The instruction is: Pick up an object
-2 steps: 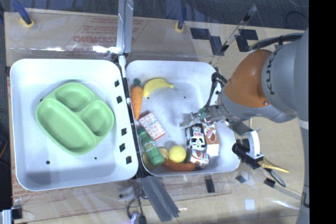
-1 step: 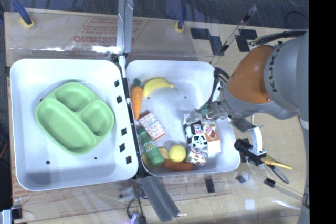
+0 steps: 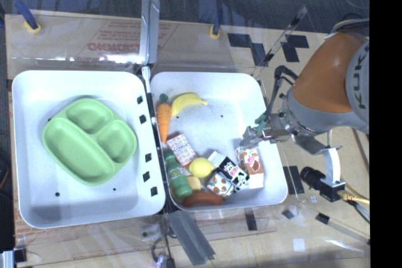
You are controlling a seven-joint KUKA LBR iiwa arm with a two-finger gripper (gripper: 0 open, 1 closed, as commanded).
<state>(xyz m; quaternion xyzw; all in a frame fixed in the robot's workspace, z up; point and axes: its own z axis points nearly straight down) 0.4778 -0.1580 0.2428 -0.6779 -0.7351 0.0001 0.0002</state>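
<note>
Right bin [image 3: 207,81]: banana [image 3: 187,101], carrot [image 3: 163,120], cartons crowd pincer [image 3: 253,135].

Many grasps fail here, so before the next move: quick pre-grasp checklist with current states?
1. End effector inside the right bin: ok.
2. Object between its fingers: cannot tell.
3. Near target in reach, carton with pink print just below it: ok.
4. Target free of neighbours: not ok, it touches the black-and-white box.
5. Banana and carrot away from the approach: ok.
6. Green divided plate in left bin, out of the way: ok.
</note>
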